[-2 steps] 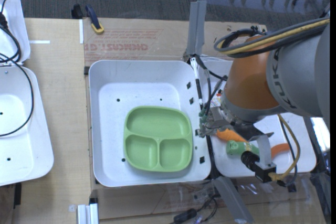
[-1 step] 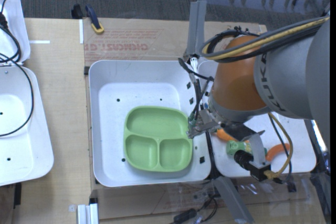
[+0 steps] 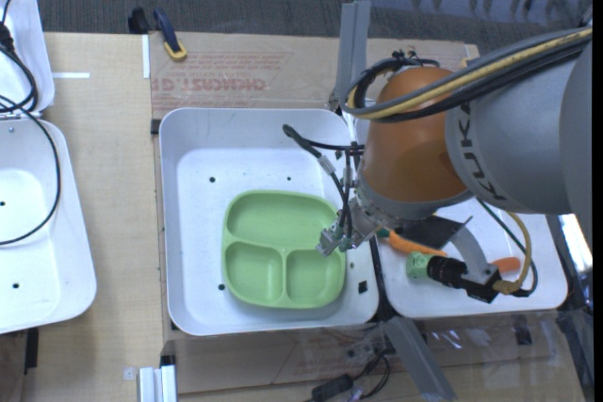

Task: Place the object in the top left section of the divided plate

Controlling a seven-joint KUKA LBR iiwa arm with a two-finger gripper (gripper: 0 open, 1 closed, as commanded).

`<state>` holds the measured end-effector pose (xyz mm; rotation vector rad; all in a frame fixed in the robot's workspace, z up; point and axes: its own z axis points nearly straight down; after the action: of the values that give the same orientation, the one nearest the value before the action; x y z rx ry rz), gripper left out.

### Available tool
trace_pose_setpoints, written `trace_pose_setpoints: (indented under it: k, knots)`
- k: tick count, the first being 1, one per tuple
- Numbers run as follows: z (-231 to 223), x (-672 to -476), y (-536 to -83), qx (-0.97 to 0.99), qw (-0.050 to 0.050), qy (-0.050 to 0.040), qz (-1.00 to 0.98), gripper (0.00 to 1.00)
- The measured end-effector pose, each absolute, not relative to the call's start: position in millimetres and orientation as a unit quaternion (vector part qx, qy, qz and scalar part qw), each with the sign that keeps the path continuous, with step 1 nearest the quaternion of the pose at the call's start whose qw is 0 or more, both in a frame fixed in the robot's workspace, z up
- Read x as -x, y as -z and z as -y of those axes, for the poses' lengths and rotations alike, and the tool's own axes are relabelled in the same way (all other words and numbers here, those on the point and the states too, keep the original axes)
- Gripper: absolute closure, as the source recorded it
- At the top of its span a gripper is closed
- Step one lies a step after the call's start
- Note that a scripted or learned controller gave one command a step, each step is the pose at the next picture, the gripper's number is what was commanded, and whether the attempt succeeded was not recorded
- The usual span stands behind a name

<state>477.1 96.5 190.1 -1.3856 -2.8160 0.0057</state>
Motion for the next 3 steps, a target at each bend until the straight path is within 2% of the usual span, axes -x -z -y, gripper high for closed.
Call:
trace_pose_setpoints:
  k: [1,2,3]
  knots:
    - [-96,-477.2,-190,0.681,0.0,-0.0021,0.732,1.0]
    - [-96,-477.4,-193,0.5,0.001,-0.0016,0.866,1.0]
    - [-106,-477.0,-126,0.382,0.001,-0.0012,0.924,1.0]
